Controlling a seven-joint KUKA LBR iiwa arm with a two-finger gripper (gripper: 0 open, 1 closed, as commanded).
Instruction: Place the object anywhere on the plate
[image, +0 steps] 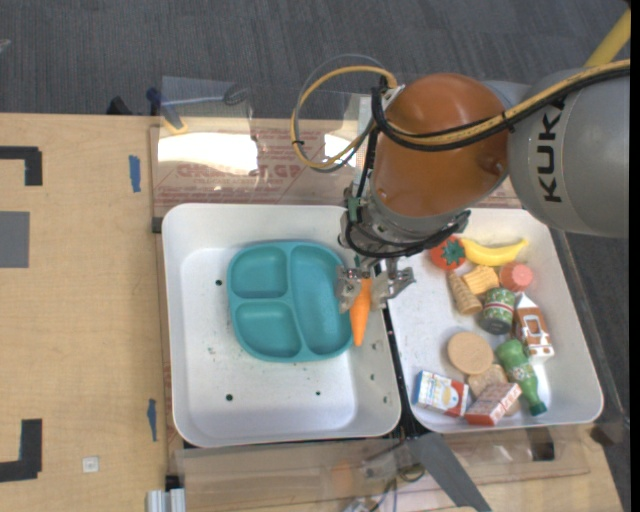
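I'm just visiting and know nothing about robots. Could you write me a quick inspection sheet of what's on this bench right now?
Surface: two shallow white bins side by side on a bench.
Job's things: teal three-compartment plastic plate in the left bin; orange toy carrot between the gripper's fingers, hanging at the plate's right edge.
Clutter: toy groceries in the right bin, including a yellow banana, green bottle and small milk carton.
Grippers: two-finger gripper shut on the carrot.
Cables: yellow and black loops above the wrist.
Surroundings: cardboard sheet to the left.

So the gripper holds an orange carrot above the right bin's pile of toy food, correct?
Not quite. The camera view shows the gripper holding the orange carrot at the right edge of the teal divided plate in the left white bin.
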